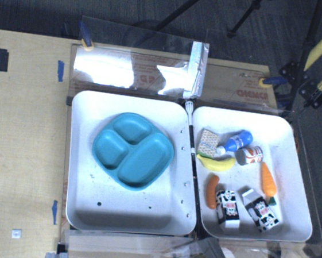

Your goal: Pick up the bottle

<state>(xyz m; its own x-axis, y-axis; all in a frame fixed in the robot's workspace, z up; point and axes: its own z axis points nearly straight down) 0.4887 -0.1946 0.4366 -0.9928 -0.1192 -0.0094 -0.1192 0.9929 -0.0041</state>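
**Bottle lying in the right bin among the toy food**

From my remote seat I have two white bins side by side on the bench. The left bin point(81, 194) holds a single item: a blue divided plate point(132, 149) with three compartments, sitting near the middle and tilted a little toward the far side.

The right bin point(299, 193) is the crowded one. The bottle point(236, 142) is there, in the far half of the bin: blue body with a white neck, lying on its side at a slant. Just to its left I see a small checkered packet point(208, 141), and its neck end is at or very close to a yellow banana point(215, 163) that lies beneath it. A red-and-white can point(249, 156) lies right beside the bottle on the near right. An orange carrot point(268, 180) lies farther right, and a second orange piece point(211, 192) sits near the dividing wall. Two cow-patterned cartons point(229, 207) point(264, 214) lie side by side in the near half.

I cannot tell the state of the claw from this feed.
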